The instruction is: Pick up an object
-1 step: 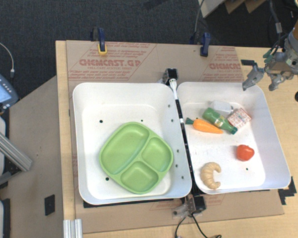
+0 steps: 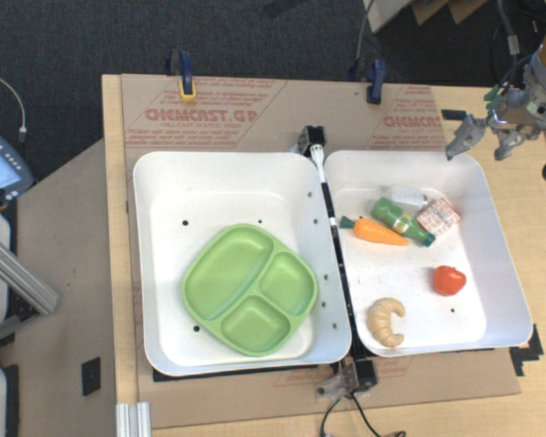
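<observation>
We see the left shallow white plastic bin (image 2: 155,244) holding one item: a light-green three-compartment plastic plate (image 2: 250,288), lying flat, toward the bin's near right corner. Small dark holes dot the bin floor around it.

Both bins sit on a brown cardboard sheet (image 2: 255,107) with red printed lettering. Two blue clamps (image 2: 187,73) pin its far edge. A black clip (image 2: 313,138) sits at the far end of the seam between the bins, another at the near end.

Right shallow white plastic bin (image 2: 496,321) has the pick candidates, all loose on the floor:
- orange plastic carrot (image 2: 379,232), lying flat, tip pointing right, near the seam
- green bottle-shaped toy (image 2: 402,220), just behind the carrot and touching it, angled down to the right
- small clear or white item (image 2: 405,195) behind the bottle; we can't tell what it is
- pink-and-white patterned packet (image 2: 438,217), just beside the bottle's right end
- tan croissant-shaped toy (image 2: 388,321), near the bin's front edge, well apart from the rest
- red round tomato-like toy (image 2: 449,280), on its own, right of centre

The grey two-finger gripper (image 2: 484,146) is over the far right corner of the right bin, at the rim. Fingers are spread apart with nothing between them. It's well apart from every object; closest is the patterned packet.
</observation>
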`<state>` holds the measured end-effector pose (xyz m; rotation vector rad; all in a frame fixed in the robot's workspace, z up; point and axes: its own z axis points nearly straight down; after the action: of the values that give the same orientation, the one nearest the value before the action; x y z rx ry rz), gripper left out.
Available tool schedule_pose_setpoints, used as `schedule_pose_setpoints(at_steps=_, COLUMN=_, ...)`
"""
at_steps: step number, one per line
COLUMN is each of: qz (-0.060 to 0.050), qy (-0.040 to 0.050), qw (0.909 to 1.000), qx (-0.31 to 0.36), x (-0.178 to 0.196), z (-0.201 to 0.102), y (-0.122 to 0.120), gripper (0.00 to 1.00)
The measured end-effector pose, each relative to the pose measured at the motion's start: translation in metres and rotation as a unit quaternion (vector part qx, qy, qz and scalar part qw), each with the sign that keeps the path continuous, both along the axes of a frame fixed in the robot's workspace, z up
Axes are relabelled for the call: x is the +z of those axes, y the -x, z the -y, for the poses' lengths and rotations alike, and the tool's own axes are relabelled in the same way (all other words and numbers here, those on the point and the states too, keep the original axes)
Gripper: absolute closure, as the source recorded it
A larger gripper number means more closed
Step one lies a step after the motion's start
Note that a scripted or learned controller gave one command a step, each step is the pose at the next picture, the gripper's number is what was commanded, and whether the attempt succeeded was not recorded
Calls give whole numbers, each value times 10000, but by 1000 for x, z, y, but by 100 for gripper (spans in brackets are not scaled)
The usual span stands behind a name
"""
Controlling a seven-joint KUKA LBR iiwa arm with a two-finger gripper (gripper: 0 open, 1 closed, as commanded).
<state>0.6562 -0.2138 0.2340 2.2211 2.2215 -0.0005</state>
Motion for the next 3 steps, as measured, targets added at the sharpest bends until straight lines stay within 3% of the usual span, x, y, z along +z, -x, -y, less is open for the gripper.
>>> schedule_pose_setpoints(at_steps=2, qz=-32, qy=-13, qw=10000, qx=4, x=-106, z=-21, y=-1, gripper=0)
schedule_pose_setpoints(at_steps=3, qz=68, qy=16, qw=10000, qx=15, x=-129, z=-21, y=-6, gripper=0)
